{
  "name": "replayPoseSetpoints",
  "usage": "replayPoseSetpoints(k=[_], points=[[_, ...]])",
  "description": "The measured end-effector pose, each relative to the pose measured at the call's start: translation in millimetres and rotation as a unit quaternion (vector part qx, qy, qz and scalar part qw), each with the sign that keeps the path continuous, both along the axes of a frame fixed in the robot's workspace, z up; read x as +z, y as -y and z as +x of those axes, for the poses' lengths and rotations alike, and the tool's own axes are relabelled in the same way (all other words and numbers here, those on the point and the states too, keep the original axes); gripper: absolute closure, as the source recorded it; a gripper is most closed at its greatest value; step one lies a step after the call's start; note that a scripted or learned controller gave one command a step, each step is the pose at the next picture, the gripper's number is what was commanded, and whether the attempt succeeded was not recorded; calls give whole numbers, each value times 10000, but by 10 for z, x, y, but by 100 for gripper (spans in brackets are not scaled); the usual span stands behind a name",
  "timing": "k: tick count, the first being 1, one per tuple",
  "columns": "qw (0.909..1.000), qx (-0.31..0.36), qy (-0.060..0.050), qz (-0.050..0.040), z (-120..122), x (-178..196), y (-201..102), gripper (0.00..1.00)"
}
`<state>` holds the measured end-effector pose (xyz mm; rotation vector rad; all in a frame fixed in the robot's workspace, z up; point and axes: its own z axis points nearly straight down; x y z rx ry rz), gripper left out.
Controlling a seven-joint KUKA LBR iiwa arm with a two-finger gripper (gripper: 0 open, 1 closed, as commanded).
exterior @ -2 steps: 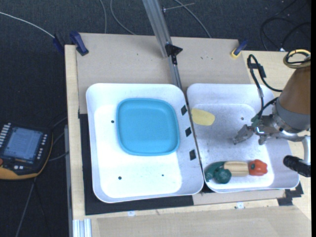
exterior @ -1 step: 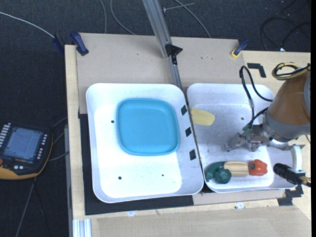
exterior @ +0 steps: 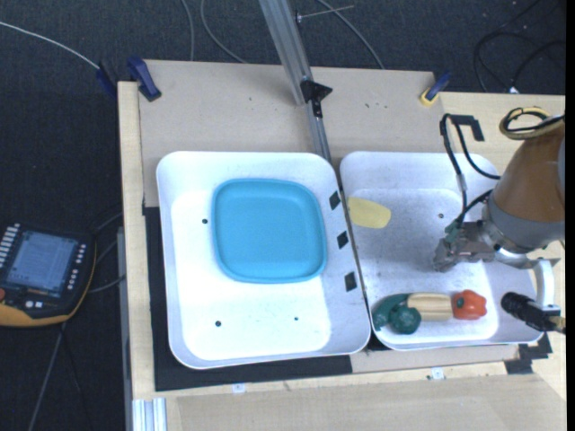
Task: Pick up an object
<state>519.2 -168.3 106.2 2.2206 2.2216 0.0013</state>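
Note:
The right bin (exterior: pixel 404 182) holds a pale yellow flat piece (exterior: pixel 369 212) near its left wall. Along its front wall lie a dark green rounded object (exterior: pixel 397 316), a tan cylinder (exterior: pixel 430 306) and a red tomato-like object (exterior: pixel 468 304), close together in a row. My gripper (exterior: pixel 452 250) hangs low over the right part of this bin, above and slightly left of the red object, with nothing visible between its fingers. The arm's orange band (exterior: pixel 530 182) rises to the right.
The left bin (exterior: pixel 184 268) carries a square blue plate (exterior: pixel 269 230). A metal pole (exterior: pixel 292 48) runs from the top down between the bins. Blue clamps (exterior: pixel 142 77) and a yellow clamp (exterior: pixel 436 87) sit on the bench's far edge. A handheld pendant (exterior: pixel 40 272) lies on the floor at left.

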Motion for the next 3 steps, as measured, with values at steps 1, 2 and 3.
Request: replayPoseSetpoints(k=[1, 2, 3], points=[[10000, -1, 18, -7, 74, 462, 51, 100], [10000, 1, 25, -8, 110, 1090, 53, 100], [10000, 1, 18, -6, 142, 1517, 41, 100]])
